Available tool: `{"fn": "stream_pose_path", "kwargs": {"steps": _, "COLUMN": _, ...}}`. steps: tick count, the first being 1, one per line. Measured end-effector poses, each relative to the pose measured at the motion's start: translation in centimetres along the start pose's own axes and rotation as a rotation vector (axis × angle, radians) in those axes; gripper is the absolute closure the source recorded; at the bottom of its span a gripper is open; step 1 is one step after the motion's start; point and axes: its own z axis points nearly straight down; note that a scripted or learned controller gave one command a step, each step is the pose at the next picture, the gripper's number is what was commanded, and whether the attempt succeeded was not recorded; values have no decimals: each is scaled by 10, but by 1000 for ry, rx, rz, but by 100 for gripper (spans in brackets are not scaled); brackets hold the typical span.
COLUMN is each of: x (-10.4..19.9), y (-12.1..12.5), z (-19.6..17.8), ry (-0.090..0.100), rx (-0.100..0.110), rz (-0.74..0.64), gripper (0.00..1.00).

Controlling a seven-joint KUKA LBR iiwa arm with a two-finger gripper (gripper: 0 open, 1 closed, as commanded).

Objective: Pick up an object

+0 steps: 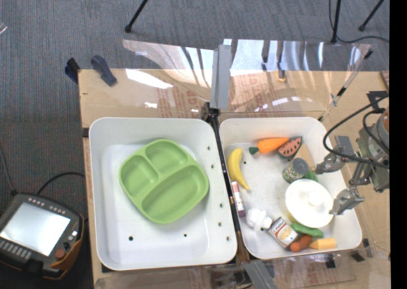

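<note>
Two shallow white bins side by side on a brown cardboard-covered bench (146,94).

Left white bin (105,135): one light-green three-compartment plastic plate (164,180), lying flat, roughly centred.

Right white bin (238,130): cluttered with small items.
- Orange toy carrot with green top (272,145) near far wall; dark watermelon-slice toy (290,147) just beside its right end, touching or nearly so.
- Yellow toy banana (238,168) lengthwise along left side.
- Slim pink-and-dark tube (237,198) against left wall, below banana.
- Small round green-grey tin (295,170) mid-bin, just above a white round lid-like dish with raised centre knob (308,202).
- Green toy vegetable (307,230) poking out from under dish at its near edge.
- White small bottle-like piece (258,218) left of dish; small labelled can on its side (283,232) just right of it.
- Red-orange sausage-shaped toy (301,242) and yellow-orange wedge (323,243) along near wall.

Grey two-finger gripper (339,183) at right edge of right bin, spread wide: one finger (330,162) over far part of right wall, the other (346,202) nearer camera beside the white dish. Nothing between fingers. Dish rim just beside lower finger; contact cannot be told. Black cables looping above wrist.

Off bench, lower left: handheld control pendant with grey screen (37,232) on the grey carpet floor (57,21).
</note>
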Motion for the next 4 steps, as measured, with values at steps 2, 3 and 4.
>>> {"fn": "stream_pose_path", "kwargs": {"steps": 2, "x": -106, "y": 18, "z": 162, "ry": -19, "rx": 5, "rz": -197, "gripper": 0}}
{"fn": "stream_pose_path", "kwargs": {"steps": 3, "x": -46, "y": 32, "z": 196, "ry": 0, "rx": -2, "rz": -125, "gripper": 0}}
{"fn": "stream_pose_path", "kwargs": {"steps": 4, "x": -113, "y": 64, "z": 194, "ry": -6, "rx": 2, "rz": -175, "gripper": 0}}
